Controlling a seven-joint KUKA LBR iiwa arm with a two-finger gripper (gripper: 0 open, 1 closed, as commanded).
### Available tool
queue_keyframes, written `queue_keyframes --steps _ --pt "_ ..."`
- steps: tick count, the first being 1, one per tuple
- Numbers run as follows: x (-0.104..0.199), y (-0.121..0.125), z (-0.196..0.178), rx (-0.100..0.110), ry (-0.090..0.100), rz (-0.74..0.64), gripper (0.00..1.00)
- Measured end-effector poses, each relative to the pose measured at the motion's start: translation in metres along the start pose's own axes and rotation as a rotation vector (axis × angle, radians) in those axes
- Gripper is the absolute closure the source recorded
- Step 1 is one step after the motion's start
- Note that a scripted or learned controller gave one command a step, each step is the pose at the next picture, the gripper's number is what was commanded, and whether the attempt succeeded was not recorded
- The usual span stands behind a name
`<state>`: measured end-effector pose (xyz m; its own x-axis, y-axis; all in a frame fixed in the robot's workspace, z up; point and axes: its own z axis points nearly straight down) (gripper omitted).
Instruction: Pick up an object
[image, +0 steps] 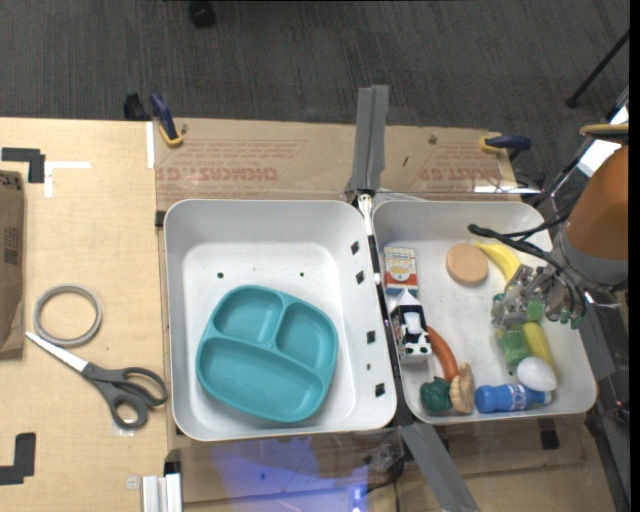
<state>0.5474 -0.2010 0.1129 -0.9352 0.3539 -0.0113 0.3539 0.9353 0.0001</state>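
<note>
My gripper (522, 305) hangs low over the right side of the right bin (440, 215), just above a green object (514, 348) and a yellow corn-like piece (538, 340). A yellow banana (500, 260) and a tan round disc (466, 264) lie just up-left of it. A white egg (537, 375) and a blue bottle (505, 398) lie at the bin's front right. A small carton (401, 268), a black-and-white cow toy (411, 333), an orange carrot (444, 352) and a green-and-tan toy (445, 394) sit along the bin's left side.
The left bin (260, 225) holds a teal divided plate (267, 352). On the wooden bench to the left lie a roll of tape (67, 314) and scissors (105, 382). Dark cables (520, 236) trail from the arm over the right bin's far corner.
</note>
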Motion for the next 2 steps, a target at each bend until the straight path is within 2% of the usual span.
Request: queue_keyframes --steps 1,2 --pt "0.0 0.0 0.0 0.0 0.0 0.0 0.0" --pt "0.065 -0.004 0.021 0.0 0.011 0.139 0.0"
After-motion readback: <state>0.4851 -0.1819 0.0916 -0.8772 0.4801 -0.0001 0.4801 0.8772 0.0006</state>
